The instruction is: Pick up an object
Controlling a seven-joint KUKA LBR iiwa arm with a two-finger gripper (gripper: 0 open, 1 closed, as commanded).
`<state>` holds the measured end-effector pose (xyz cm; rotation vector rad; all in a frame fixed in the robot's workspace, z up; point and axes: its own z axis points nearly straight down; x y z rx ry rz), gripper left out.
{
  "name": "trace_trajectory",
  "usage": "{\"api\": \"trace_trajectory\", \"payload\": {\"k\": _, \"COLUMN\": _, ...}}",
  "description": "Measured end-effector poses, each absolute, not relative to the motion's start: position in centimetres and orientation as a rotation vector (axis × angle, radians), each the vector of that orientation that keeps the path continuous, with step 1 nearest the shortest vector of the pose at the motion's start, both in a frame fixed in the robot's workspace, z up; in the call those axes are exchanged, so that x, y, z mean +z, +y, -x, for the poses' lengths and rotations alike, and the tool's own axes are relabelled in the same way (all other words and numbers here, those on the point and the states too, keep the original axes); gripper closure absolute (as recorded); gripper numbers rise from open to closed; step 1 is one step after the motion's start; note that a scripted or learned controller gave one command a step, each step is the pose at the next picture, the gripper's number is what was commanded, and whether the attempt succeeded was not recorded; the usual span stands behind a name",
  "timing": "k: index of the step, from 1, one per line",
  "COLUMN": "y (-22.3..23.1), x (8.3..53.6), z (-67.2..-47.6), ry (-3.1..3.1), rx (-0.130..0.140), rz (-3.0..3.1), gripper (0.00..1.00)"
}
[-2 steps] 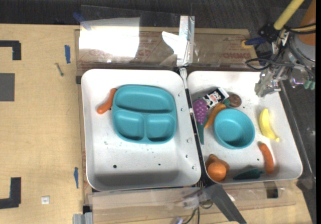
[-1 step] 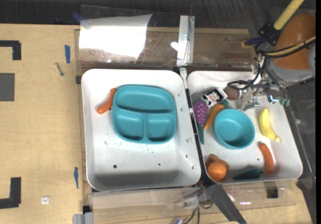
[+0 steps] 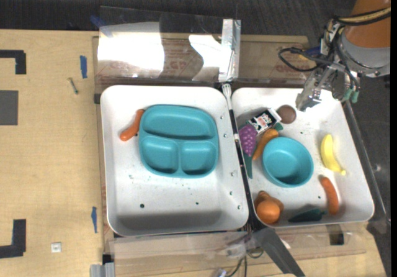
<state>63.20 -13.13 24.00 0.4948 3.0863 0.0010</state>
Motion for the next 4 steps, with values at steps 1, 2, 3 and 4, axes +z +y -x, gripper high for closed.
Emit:
{"api": "trace_trajectory", "payload": {"k": 1, "y": -11.4, "x": 25.8, "z": -65.0, "ry": 3.059, "rx": 0.002, "rz": -0.668, "gripper": 1.00}}
{"api": "trace_trajectory", "payload": {"k": 2, "y": -7.0, "x": 21.2, "z": -61.7, "ry": 3.036, "rx": 0.002, "rz": -0.805, "gripper": 1.00}}
{"api": "trace_trajectory", "payload": {"k": 3, "y": 2.4, "x": 20.6, "z": -65.1, "ry": 2.961, "rx": 0.006, "rz": -1.033, "gripper": 1.00}}
{"api": "trace_trajectory", "payload": {"k": 4, "y": 3.5, "x": 28.4, "z": -65.5, "ry": 2.875, "rx": 0.008, "rz": -1.240, "gripper": 1.00}}
